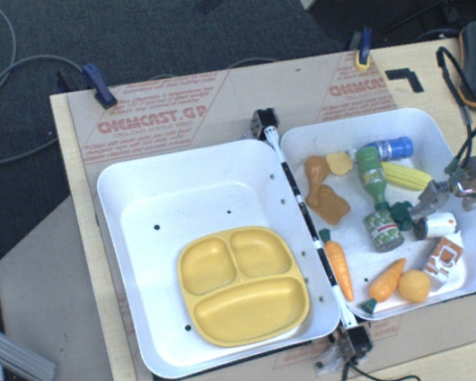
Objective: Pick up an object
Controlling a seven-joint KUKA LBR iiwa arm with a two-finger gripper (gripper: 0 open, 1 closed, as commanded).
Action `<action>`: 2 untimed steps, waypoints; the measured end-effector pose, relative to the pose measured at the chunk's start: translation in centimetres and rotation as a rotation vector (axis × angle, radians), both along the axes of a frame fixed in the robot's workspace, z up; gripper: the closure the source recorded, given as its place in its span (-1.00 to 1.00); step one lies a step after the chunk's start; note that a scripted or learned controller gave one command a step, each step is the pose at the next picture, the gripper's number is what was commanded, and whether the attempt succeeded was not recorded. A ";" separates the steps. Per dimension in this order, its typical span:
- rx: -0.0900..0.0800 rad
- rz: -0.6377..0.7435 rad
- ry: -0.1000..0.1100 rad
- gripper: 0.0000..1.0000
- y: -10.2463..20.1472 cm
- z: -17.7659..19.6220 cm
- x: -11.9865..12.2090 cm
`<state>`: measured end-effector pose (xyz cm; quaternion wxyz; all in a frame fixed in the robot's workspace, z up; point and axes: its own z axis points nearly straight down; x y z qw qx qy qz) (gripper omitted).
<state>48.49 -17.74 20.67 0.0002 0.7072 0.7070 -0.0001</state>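
Reach comes first here: the gripper (431, 207) enters from the right edge of the right bin (461, 136), low over the clutter, and its tips sit among a dark green piece (403, 213) and a small white cylinder (439, 223), just beside both. Whether it is spread or pinched I cannot tell, and nothing is clearly seen between its tips, so I judge no object is held yet.

The nearest candidates lie to the left of and just below the tips. A green bottle (376, 199) stands closest on the left, its long axis running up and down the frame, roughly square to the direction the arm comes from. A corn cob (407, 174) lies just above, slanted.

The right bin also holds a blue-capped bottle (391, 149), a brown toy piece (322, 190), a small yellow piece (339, 163), a carrot (339, 269) along the inner wall, a second orange carrot-like piece (385, 281), an orange fruit (414, 287) and a small carton (443, 259). These crowd together, several touching.

The left bin (131, 204) holds a yellow divided plate (241, 287) with three compartments.
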 end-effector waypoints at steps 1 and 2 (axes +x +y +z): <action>-0.001 0.004 -0.002 -1.00 1.5 -6.9 6.0; 0.000 0.001 -0.002 -1.00 6.5 -12.2 2.8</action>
